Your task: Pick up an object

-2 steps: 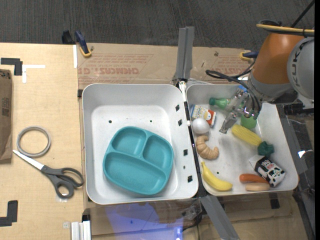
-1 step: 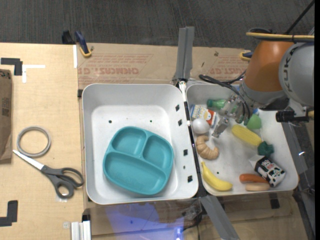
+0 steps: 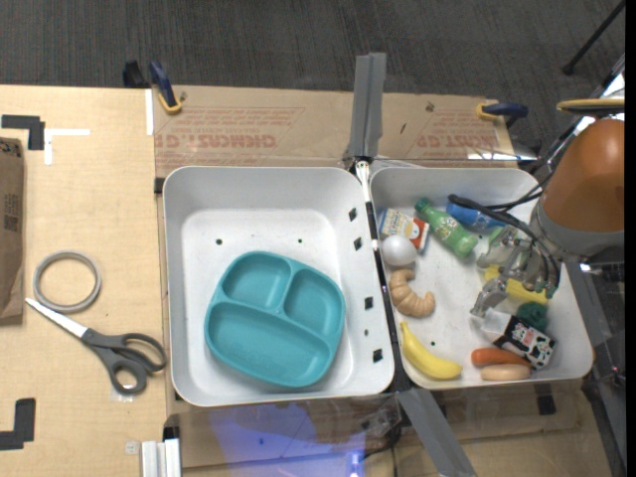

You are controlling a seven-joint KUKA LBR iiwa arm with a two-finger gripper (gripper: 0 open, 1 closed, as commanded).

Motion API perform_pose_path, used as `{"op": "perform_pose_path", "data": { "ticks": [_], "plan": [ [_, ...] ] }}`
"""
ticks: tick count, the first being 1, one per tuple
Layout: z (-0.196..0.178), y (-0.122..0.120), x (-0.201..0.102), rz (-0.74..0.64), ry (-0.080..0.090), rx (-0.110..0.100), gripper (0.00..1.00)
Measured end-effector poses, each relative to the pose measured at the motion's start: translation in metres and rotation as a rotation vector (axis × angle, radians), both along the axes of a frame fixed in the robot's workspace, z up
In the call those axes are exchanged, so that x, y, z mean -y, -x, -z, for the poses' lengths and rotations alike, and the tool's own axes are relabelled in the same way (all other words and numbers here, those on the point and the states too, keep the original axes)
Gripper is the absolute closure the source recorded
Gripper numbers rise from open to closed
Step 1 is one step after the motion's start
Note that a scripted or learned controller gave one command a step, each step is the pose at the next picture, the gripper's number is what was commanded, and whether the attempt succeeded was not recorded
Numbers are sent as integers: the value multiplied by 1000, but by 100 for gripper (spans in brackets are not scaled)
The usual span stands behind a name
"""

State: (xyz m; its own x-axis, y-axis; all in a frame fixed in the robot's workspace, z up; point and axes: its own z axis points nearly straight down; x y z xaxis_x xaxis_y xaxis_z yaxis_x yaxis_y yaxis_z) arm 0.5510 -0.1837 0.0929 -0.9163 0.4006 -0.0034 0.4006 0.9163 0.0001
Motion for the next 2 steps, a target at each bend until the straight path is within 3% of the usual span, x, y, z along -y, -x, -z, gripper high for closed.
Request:
{"op": "perform_pose_path", "data": {
  "ticks": [1,2],
  "plan": [
    [1,-55,-65,93,-1,0,0],
    [1,74,-46,133,-1,-3,0]
  ]
}}
